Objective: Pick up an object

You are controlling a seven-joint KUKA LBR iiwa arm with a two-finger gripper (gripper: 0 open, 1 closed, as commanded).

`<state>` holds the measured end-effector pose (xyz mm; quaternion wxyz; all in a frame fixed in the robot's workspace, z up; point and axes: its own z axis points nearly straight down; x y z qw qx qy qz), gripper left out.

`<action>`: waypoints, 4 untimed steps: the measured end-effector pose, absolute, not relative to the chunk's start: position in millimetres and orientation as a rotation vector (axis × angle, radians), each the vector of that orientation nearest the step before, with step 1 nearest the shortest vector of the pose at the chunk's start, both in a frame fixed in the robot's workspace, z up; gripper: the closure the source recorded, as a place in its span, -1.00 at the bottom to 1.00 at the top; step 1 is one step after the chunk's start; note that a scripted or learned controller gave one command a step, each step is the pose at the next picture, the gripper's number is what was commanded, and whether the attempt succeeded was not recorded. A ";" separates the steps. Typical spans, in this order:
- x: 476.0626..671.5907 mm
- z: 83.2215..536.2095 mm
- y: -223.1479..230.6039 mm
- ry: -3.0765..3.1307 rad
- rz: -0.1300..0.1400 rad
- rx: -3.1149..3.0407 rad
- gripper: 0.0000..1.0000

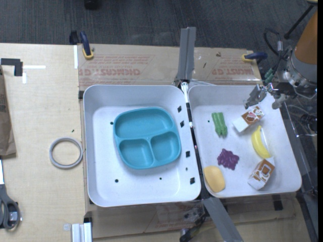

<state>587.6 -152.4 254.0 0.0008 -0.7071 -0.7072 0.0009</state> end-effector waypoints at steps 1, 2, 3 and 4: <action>621.8 168.5 -101.4 -2.196 0.005 -2.243 -1.00; 613.3 90.8 -97.1 -2.270 0.003 -2.170 -1.00; 613.2 99.7 -98.9 -2.264 0.004 -2.175 1.00; 658.8 191.4 -36.8 -1.988 0.003 -2.433 1.00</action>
